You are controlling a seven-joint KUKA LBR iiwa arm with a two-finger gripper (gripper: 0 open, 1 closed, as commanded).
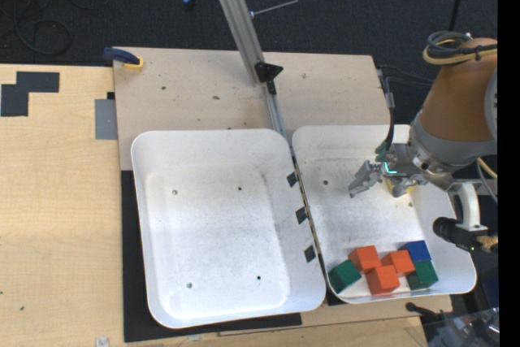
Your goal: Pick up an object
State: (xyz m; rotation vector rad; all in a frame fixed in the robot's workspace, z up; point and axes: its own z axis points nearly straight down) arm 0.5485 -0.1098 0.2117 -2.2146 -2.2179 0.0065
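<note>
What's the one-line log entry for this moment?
gripper: above right bin, nothing held | blocks: clustered at near edge | left bin

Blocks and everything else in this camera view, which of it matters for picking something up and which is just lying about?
For the job:
claw
orange blocks
green blocks
blue block
right bin

Lying about:
left bin
aluminium bar
blue-and-yellow clamp

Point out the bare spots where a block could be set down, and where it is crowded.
Left bin: floor bare from wall to wall. Right bin: free along the divider and far wall. Crowded: its near corner, where the blocks cluster, and mid-bin under the gripper.
</note>
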